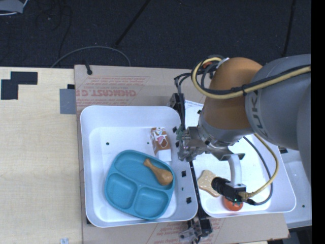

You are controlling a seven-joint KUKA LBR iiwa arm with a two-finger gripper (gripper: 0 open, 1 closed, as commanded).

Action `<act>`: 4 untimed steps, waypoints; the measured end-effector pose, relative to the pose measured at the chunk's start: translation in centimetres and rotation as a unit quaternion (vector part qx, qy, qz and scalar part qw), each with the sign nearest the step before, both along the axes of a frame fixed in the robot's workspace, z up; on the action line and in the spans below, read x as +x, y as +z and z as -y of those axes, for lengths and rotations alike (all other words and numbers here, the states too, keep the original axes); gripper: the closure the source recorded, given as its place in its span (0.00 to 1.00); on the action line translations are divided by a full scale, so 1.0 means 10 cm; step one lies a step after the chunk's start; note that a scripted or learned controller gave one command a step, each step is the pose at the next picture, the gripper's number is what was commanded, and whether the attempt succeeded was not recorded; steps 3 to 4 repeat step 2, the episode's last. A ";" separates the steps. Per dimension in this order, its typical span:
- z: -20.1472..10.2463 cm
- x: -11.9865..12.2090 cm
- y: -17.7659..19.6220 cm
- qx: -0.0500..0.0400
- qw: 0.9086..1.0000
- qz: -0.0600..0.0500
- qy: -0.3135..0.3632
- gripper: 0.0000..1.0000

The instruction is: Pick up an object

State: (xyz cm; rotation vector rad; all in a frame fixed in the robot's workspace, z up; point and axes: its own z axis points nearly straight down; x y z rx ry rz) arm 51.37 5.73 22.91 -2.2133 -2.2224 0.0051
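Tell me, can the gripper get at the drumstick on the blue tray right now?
Probably yes. The drumstick lies uncovered on the blue tray in the left bin, nothing over it. The arm hangs above the divider beside it, so it would only need a short shift left.

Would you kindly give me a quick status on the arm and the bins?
Gripper low over the divider between bins, nothing seen held. Drumstick on blue tray, left bin. Small carton beside gripper. Cracker, orange piece in right bin.
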 end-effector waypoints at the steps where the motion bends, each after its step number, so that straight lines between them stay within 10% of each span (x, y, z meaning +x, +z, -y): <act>1: -0.53 -0.12 0.07 0.000 1.000 0.001 0.001 1.00; 2: -0.51 -0.11 0.06 -0.001 1.000 0.001 -0.001 0.00; 4: -0.51 -0.11 0.06 -0.001 1.000 0.001 -0.001 0.00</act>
